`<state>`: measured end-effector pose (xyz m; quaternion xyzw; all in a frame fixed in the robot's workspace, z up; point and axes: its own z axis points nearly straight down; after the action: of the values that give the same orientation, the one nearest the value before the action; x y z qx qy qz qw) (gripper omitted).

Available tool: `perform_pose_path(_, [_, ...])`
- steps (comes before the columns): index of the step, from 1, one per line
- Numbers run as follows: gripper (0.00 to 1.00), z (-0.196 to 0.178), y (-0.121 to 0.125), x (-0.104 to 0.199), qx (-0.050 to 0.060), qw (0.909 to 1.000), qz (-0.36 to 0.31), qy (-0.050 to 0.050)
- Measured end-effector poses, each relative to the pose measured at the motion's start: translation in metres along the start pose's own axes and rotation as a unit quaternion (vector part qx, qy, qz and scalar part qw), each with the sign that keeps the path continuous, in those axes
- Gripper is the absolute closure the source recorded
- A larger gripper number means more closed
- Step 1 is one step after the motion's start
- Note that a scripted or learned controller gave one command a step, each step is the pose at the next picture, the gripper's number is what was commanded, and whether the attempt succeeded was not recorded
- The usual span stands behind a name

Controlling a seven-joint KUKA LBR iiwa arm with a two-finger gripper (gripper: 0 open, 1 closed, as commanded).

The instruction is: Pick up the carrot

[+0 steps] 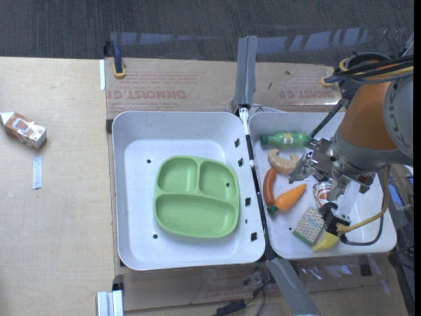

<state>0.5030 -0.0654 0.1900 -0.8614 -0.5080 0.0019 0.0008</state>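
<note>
Orange carrot lay loose in the right bin, not yet grasped; the gripper hovered just beside it, finger spread unclear.

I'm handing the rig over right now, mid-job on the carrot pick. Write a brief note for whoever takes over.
Gripper: low over the right bin, just right of the carrot; whether its fingers are open can't be read from this view. Nothing visibly held.
Carrot: lying in the right bin, tilted, beside the red sausage, below the croissant.
Also in that bin: green bottle, sponge.
Left bin: green divided plate.
Done: arm brought near the carrot.
Left: grasp the carrot, then lift it.
</note>
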Motion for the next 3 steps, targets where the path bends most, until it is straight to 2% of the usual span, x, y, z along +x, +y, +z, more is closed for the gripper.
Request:
perform_pose_path(1, [0.00, 0.098, -0.008, -0.042, 0.002, 0.9975, 0.071, 0.000])
perform_pose_path(2, [0.00, 0.049, 0.058, -0.011, 0.001, 1.0000, 0.008, 0.000])
perform_pose_path(3, [0.00, 0.086, 0.071, -0.061, -0.013, 0.9982, -0.058, 0.005])
